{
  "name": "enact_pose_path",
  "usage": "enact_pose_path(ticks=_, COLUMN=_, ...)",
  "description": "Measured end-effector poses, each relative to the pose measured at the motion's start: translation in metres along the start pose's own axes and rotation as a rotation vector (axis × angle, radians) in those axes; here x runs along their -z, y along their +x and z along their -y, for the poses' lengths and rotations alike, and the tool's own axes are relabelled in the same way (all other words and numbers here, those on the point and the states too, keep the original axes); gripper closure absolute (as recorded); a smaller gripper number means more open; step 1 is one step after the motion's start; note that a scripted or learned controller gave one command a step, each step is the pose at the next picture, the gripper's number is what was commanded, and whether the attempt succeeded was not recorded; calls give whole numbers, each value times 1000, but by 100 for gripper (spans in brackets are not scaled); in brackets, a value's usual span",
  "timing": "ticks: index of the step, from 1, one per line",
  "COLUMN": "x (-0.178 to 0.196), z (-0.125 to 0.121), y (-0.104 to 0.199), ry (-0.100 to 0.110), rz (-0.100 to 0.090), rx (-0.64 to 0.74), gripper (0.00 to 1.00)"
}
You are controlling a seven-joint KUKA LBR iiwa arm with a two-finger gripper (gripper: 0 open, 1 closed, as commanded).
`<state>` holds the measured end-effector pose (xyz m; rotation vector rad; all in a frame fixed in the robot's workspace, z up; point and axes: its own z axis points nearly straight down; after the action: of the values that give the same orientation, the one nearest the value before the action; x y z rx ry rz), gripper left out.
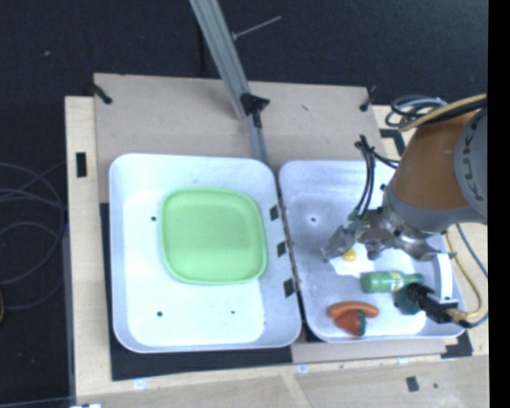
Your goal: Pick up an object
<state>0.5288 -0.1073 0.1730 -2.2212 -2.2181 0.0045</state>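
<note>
1. Green and lying on its side toward the front of the bin [310, 194] on the view's right: a small bottle [387, 280], a fair candidate for the pick. Just in front of it, close to the front wall, an orange-red piece with a green end [354, 314].
2. Judged as the approach step: reaching down into that bin, with the gripper [347, 246] low over the floor and nothing seen lifted.
3. Right at the gripper's tip, a small yellow item [350, 254]. Touching or merely beside: cannot tell at this slant.
4. Gripper state: cannot tell whether released or clenched, being too small and too shadowed to read. No hold claimed.
5. Next move, as a judgement: calls for settling squarely over one target, most likely the yellow item as the nearest, then clamping on it and lifting straight up, clear of the bottle near by.
6. Risks: nudging the bottle, round and apt to roll, or closing on air beside so small a target.
7. Well apart, in the other bin [136, 313]: a pale green plate [212, 235], lying flat and not involved.
</note>
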Motion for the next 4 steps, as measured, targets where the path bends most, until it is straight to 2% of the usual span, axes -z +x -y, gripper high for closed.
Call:
enact_pose_path(ticks=1, x=-62, z=-4, y=-2, ry=1, rz=0, rx=0, gripper=0)
enact_pose_path(ticks=2, x=-71, z=-4, y=-3, ry=-6, rz=1, rx=0, gripper=0)
enact_pose_path(ticks=3, x=-61, z=-5, y=-3, ry=-8, rz=0, rx=-1, gripper=100)
enact_pose_path(ticks=4, x=-10, z=-16, y=-2, ry=-9, rz=0, rx=2, gripper=100)
